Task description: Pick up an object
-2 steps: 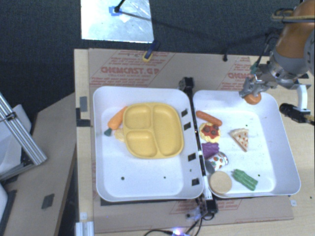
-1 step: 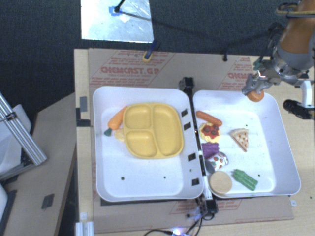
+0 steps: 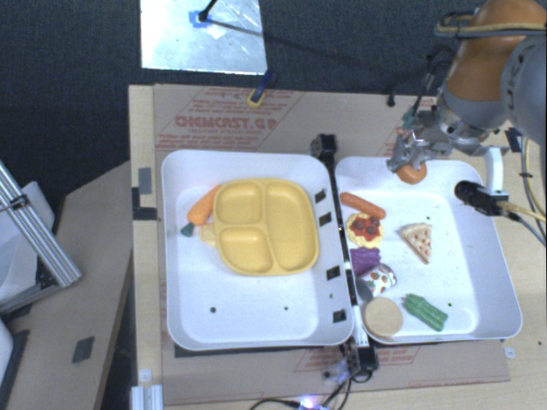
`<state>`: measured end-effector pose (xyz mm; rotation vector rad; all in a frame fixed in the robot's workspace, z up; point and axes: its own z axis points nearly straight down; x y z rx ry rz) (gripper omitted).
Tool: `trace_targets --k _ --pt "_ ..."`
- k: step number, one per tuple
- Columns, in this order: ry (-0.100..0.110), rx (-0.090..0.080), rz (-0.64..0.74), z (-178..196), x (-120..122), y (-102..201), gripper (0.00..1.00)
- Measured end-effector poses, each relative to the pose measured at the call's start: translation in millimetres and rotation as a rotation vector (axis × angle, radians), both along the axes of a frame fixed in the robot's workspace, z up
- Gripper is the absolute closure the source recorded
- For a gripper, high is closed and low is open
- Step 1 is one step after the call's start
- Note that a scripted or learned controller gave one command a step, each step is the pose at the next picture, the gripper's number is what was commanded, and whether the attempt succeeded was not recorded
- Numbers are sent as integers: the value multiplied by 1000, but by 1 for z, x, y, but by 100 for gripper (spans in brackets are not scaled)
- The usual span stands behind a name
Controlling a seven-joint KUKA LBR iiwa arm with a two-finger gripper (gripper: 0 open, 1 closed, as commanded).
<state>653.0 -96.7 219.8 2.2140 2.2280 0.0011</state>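
Left bin (image 3: 184, 314): a yellow divided plate (image 3: 261, 226) sits in the middle, with a toy carrot (image 3: 202, 206) tucked against its upper left edge, touching it. The plate looks broad, stiff and flat, a poor thing for two fingers. The carrot is narrow and rigid-looking; I would take it across its middle, though the plate crowds one side.

Divider between the bins, then the right bin (image 3: 504, 301). Along its left side runs a tight column: a hot dog (image 3: 362, 204), a pizza slice with red topping (image 3: 365, 227), a purple piece (image 3: 365, 258), a speckled lump (image 3: 380, 275) and a round tan cookie (image 3: 384, 317). All are probably light, hard, smooth plastic, so apt to slip. They are packed close, so a clean hold looks hard.

Further right lie a second pizza wedge (image 3: 418, 241), standing apart from the rest, and a green bean piece (image 3: 426, 311) near the front; both are clear all round and the easier targets. The bean's ridged length should take a pinch across its width.

At the back of the right bin, an orange round object (image 3: 412, 173) lies directly beneath the gripper (image 3: 408, 155). The fingers appear closed down around its top; I judge it gripped, though whether it is off the floor I cannot tell. Being round and smooth, it may squirt out unless held across its widest part.
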Motion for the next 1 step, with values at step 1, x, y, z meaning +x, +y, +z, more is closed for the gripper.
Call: trace_targets --k 1 --pt "0 0 0 7 -8 42 100"
